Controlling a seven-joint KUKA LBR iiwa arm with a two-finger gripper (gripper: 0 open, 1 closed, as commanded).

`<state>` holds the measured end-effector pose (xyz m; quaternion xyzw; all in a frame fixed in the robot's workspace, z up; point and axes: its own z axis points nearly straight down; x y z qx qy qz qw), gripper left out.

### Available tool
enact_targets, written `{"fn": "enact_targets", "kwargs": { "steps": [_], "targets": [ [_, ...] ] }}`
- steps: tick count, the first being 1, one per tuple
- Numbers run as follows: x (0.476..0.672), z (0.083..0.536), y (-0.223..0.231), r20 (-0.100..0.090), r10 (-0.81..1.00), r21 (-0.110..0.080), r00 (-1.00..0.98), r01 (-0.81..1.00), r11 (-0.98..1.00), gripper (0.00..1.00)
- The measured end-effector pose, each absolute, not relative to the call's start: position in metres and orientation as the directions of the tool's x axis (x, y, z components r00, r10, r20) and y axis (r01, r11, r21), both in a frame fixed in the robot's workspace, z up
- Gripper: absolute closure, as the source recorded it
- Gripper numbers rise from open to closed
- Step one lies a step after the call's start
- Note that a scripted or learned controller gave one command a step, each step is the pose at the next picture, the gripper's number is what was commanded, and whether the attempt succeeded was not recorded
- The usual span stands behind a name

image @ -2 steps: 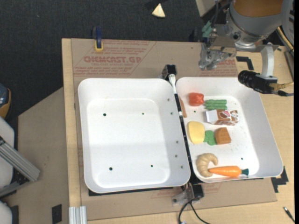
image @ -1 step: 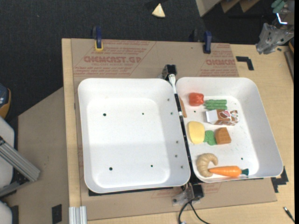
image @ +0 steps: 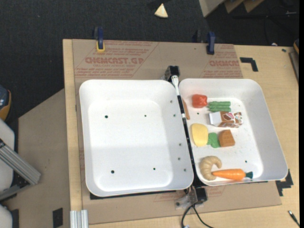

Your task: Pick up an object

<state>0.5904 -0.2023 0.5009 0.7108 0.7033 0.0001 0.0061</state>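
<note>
How the gripper stands cannot be told from this view. The things to pick all lie in the right shallow white plastic bin, crowded toward its left half: a red toy pepper just beside a green bean bundle, a white-and-brown packet, a yellow rounded piece, a small green piece touching a brown block, and a tan croissant against an orange carrot. The left white bin adjoins it on a cardboard sheet.

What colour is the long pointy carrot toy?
Orange, with a green tip: the carrot in the camera view.
</note>
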Motion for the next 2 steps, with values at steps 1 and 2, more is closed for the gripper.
{"fn": "enact_targets", "kwargs": {
  "steps": [1,2],
  "targets": [
    [0.576,0.539,-0.226,-0.006,1.000,0.009,0.003,1.000,-0.003,1.00],
    [0.528,0.410,-0.138,0.007,1.000,-0.015,-0.007,1.000,0.007,1.00]
  ]
}}
